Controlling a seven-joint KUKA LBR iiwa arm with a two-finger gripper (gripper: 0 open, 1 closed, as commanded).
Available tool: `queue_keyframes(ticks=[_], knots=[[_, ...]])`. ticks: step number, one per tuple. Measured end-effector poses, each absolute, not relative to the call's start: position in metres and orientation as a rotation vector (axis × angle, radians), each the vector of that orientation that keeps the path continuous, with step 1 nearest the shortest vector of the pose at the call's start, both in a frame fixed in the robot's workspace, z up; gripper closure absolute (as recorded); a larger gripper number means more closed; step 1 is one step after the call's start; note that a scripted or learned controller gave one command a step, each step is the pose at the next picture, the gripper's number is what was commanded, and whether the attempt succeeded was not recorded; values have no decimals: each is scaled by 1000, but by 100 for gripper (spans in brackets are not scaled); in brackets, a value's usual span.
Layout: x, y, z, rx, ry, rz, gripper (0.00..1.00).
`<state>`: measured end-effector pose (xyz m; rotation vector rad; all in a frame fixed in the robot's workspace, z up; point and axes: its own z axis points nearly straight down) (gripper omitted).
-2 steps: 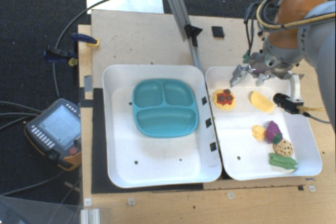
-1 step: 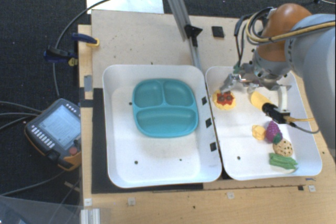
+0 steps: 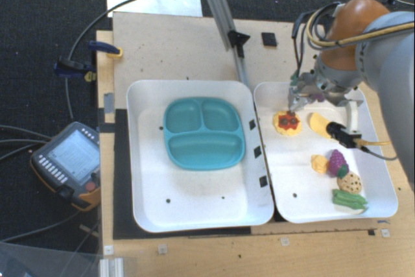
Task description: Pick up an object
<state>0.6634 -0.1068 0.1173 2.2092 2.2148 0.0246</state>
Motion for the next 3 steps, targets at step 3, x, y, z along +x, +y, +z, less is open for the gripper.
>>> queue_keyframes(ticks=[3], knots=[[648, -63, 208, 2213, 2230, 2, 100]])
